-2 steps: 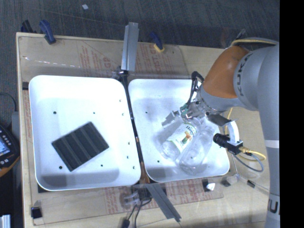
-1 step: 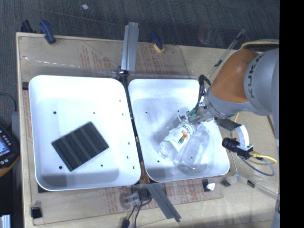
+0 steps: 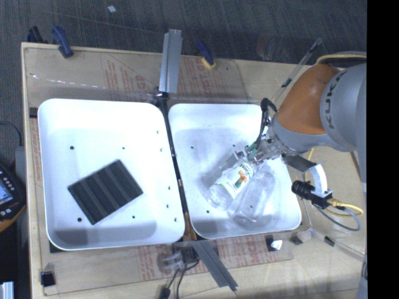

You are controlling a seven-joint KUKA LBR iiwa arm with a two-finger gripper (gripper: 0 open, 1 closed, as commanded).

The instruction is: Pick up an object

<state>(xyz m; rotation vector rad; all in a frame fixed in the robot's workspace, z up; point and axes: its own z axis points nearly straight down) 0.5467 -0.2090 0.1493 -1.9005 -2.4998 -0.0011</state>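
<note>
Bottles of clear plastic, one labelled point(image 3: 232, 182) and one bare point(image 3: 254, 198), are lying side by side in the right bin point(image 3: 187, 120), centre-right of frame. The gripper point(image 3: 254, 152) is hovering at the labelled bottle's cap end; its grip I cannot tell. Slick round plastic could be rolling away. Label print is unreadable. A dark ribbed slab point(image 3: 105, 190) is lying in the left bin point(image 3: 47, 114).

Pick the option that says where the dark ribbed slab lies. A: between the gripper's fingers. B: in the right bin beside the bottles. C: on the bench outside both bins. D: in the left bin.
D: the dark ribbed slab lies flat in the left bin, apart from the clear bottles in the right bin.
</note>
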